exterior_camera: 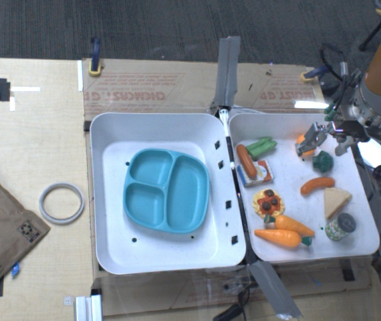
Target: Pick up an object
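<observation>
Bench is pale wood with cardboard taped along the back, two shallow white bins on it side by side.

Gripper (317, 138) sits low over the right bin (371, 236), near its back right corner, with a small orange object (305, 141) at the fingertips. Looks like the orange piece sits between the fingers, but it's small and partly hidden, so I can't tell if the jaws are clamped on it or just beside it. Dark green lump (323, 161) lies just in front of the gripper.

My read: grasp or early lift stage. Next move calls for a straight vertical pull clear of the bin wall, then a check that the piece comes up with it.

Rest of the right bin, all toy food, smooth moulded plastic by the look:
- orange sausage (317, 185), mid bin, rounded and slick
- tan wedge (336, 201), right side, flat faces
- small round jar-like thing (339, 227), front right corner
- two carrots (285, 233), front edge, tapered
- small pizza disc (268, 202), flat, near the left wall
- hot dog on a flat card (249, 166), green pea pod (261, 146) just behind it, back left corner

Left bin (103, 179) holds a teal divided plate (167, 191), three compartments, glossy, roughly centred.

Off the bins: tape roll (61, 202) on the bench to the left, brown paper bag (0, 229) at the bench's front left corner.
</observation>
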Controlling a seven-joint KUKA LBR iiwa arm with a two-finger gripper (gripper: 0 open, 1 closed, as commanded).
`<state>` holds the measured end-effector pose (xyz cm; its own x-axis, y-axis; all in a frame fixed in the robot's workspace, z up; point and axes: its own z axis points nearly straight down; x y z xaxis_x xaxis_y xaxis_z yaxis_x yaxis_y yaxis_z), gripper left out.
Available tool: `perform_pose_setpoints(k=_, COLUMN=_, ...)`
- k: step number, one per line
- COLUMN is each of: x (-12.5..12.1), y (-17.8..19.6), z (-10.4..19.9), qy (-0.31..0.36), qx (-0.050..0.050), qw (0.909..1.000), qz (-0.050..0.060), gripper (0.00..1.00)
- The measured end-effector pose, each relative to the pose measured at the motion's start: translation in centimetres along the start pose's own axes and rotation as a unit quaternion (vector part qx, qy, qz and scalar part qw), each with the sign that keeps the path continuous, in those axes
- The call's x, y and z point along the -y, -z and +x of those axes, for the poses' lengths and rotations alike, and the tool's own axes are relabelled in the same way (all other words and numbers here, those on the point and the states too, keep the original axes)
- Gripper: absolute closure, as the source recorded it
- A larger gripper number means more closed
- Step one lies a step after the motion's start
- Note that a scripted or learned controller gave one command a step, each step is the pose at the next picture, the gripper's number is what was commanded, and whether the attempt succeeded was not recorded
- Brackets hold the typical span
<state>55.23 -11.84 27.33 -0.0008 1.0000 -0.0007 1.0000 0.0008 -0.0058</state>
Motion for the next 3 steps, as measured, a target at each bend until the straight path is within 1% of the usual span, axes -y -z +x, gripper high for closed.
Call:
perform_pose_setpoints(k=1, x=3.2, y=-8.3, z=-4.2, qy=-0.009, qx=-0.001, qw=1.0, qz=0.0, gripper=0.0)
perform_pose_setpoints(k=2, x=6.8, y=-7.5, z=-3.4, qy=-0.102, qx=-0.001, qw=0.9948, qz=0.0, gripper=0.0)
perform_pose_setpoints(k=3, x=7.4, y=-18.5, z=1.3, qy=-0.111, qx=-0.001, qw=0.9938, qz=0.0, gripper=0.0)
